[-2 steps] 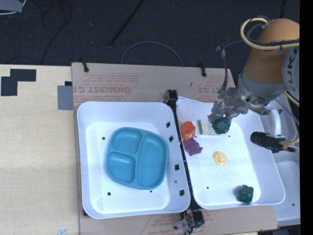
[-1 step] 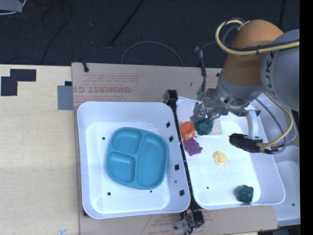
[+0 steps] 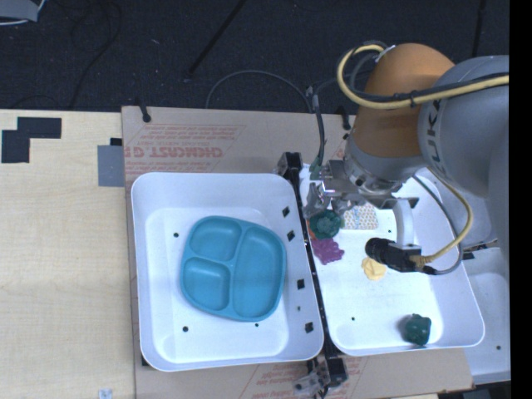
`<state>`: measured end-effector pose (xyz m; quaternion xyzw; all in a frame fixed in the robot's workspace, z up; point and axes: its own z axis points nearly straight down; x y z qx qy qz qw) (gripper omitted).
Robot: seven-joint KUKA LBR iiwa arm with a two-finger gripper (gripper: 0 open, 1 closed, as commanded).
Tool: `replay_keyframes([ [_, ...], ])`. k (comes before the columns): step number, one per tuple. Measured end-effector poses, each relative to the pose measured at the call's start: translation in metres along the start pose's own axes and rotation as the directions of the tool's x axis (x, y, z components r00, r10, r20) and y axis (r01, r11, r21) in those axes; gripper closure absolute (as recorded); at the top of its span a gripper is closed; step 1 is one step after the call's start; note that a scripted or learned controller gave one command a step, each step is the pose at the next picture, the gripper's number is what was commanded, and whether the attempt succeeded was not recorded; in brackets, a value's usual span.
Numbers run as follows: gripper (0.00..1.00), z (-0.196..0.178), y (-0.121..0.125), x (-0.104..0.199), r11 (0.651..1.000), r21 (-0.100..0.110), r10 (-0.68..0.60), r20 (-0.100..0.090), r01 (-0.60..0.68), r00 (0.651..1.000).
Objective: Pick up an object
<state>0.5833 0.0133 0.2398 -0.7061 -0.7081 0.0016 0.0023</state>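
My gripper (image 3: 322,214) hangs over the left edge of the right bin (image 3: 449,306), close to the divider between the bins. A dark green lumpy object (image 3: 327,224) sits between its fingertips, and the gripper is shut on it. Just below lies a purple object (image 3: 327,251). A small yellow object (image 3: 373,268) rests mid-bin beside a black cable fitting (image 3: 391,253). Another dark green object (image 3: 416,328) lies near the bin's front right corner. A speckled flat item (image 3: 361,216) is partly hidden under the wrist.
The left bin (image 3: 158,223) holds a blue divided plate (image 3: 233,266). The arm's orange band (image 3: 403,98) and grey body cover the right bin's back right. Yellow cable loops around the wrist. Cardboard lies under both bins.
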Motion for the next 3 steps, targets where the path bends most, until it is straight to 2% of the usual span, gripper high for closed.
replay_keyframes([
  [1,1.0,-0.001,-0.004,0.047,1.0,-0.001,-0.001,0.0,0.001,1.0],
  [2,1.0,0.017,-0.026,0.098,1.0,0.002,-0.001,0.0,0.001,1.0],
  [3,0.0,0.016,-0.025,0.096,1.0,-0.001,0.002,0.002,-0.002,1.0],
])
